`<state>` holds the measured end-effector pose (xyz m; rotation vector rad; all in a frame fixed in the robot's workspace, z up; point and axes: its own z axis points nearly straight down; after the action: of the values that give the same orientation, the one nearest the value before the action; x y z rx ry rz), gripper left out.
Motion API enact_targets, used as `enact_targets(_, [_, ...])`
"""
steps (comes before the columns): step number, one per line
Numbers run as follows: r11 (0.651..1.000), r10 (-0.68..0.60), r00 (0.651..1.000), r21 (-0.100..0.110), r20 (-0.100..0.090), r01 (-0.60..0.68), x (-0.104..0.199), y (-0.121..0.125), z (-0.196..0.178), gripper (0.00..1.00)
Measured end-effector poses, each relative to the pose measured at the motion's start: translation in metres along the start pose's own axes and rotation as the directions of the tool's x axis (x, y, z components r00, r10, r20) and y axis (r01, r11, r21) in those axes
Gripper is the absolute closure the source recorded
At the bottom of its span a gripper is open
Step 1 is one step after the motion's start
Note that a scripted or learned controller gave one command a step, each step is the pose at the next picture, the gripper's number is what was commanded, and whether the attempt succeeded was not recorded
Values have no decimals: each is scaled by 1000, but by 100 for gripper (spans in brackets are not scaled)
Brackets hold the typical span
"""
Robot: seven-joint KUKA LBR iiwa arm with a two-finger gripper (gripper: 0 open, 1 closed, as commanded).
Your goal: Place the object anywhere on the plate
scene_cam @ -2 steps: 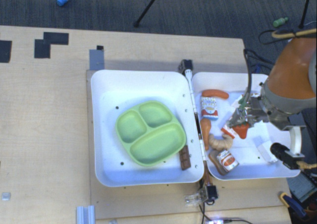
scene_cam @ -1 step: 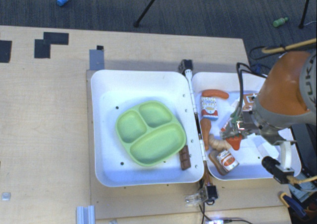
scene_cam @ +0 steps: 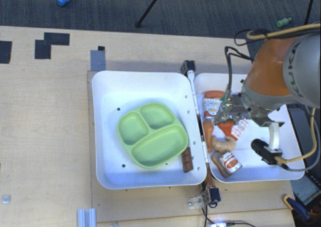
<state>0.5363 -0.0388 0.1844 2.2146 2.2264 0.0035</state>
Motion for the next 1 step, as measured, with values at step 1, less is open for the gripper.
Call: enact_targets(1, [1000,3,1000,2,0,-3,16,-49,0,100])
